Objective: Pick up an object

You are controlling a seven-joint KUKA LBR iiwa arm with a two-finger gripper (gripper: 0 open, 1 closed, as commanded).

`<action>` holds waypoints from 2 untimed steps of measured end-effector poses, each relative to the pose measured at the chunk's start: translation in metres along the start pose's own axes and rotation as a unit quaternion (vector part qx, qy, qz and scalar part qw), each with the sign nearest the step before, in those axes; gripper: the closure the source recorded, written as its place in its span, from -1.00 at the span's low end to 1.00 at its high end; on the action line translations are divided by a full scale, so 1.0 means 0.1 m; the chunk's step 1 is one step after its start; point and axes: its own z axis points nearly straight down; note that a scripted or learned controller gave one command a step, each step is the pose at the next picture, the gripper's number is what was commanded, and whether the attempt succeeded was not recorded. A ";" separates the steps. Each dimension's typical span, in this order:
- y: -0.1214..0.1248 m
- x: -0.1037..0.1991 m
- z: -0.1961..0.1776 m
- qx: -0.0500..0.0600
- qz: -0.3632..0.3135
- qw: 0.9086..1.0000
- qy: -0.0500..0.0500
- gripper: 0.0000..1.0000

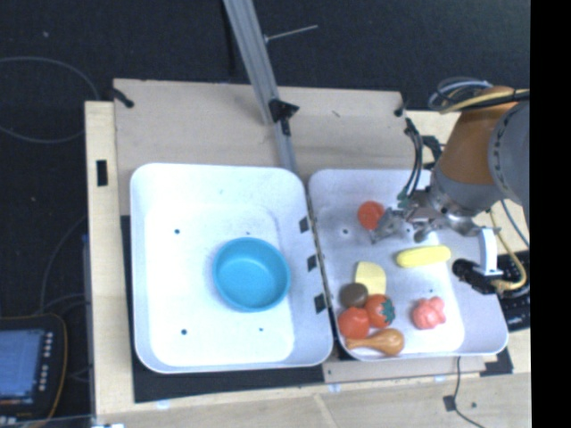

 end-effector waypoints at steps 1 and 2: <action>0.03 0.00 -0.18 -0.006 0.001 1.000 0.001 1.00; 0.06 -0.06 -0.84 -0.006 -0.001 1.000 0.002 1.00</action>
